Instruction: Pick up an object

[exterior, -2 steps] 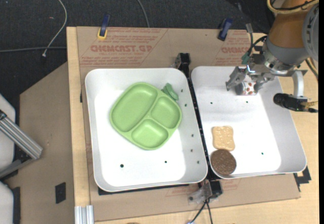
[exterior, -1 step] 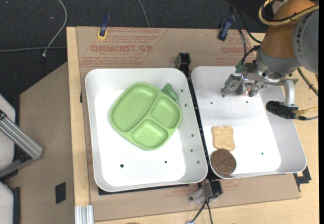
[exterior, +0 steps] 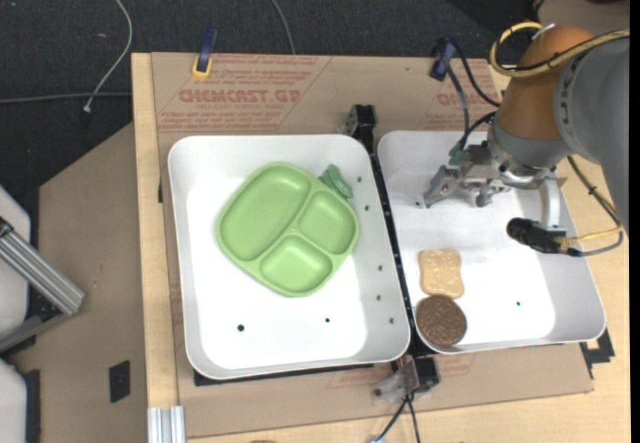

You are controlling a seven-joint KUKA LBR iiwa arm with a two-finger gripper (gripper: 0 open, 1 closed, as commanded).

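On the counter [exterior: 150,231], the right bin [exterior: 560,321] holds a cracker [exterior: 441,272] and cookie [exterior: 441,320] at its front-left corner. The end effector [exterior: 436,193], fingers spread and empty, hovers behind them toward the bin's back edge.

Red print on my bench board

Across the top of the frame, on the brown board [exterior: 300,81] under my bins, I read red letters "CHEMCAST GP" at upper left centre. A second red print sits at upper right on the same board, partly hidden and too faint to read.
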